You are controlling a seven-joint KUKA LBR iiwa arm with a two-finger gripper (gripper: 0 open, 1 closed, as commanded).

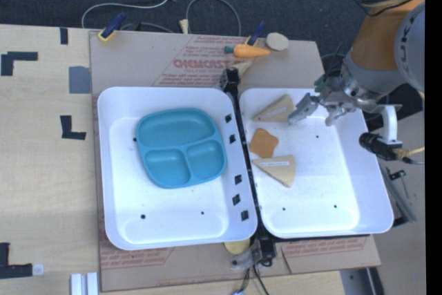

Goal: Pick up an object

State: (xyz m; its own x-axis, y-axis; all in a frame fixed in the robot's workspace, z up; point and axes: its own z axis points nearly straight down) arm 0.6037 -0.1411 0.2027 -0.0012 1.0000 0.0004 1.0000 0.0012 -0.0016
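In the right bin [345,217] lie three food pieces: a tan wedge [275,109] near the back left, a round brown cookie-like piece [263,143] in the middle left, and a pale wedge with a label [277,168] below it. My gripper [318,111] hangs over the back of the right bin, just right of the tan wedge, with its two grey fingers [300,110] spread apart and nothing between them. It is open.
The left bin [117,217] holds a blue divided plate [181,147]. Behind the bins on the cardboard lie a toy carrot [248,50] and a beige round piece [277,41]. Black clips line the wall between the bins. Cables trail at the back.
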